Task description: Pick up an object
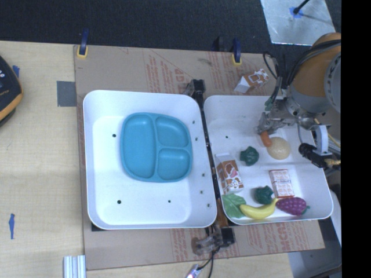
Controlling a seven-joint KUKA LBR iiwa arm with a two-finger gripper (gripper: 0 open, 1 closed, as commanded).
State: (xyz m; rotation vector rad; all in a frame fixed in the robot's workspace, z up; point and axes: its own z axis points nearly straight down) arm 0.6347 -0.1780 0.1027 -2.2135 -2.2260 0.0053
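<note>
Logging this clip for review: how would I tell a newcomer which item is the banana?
Look at the right-hand white bin, the one crowded with toy food, and go to its near edge. The banana lies there between a green leafy piece and a purple grape bunch. It is the only yellow, curved thing in the bin.

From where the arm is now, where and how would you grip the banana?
Grip the banana at its thick middle, coming straight down, fingers across its narrow width. It lies flat and curved by the right bin's near wall, with a green leaf touching its left end and grapes to its right.
</note>
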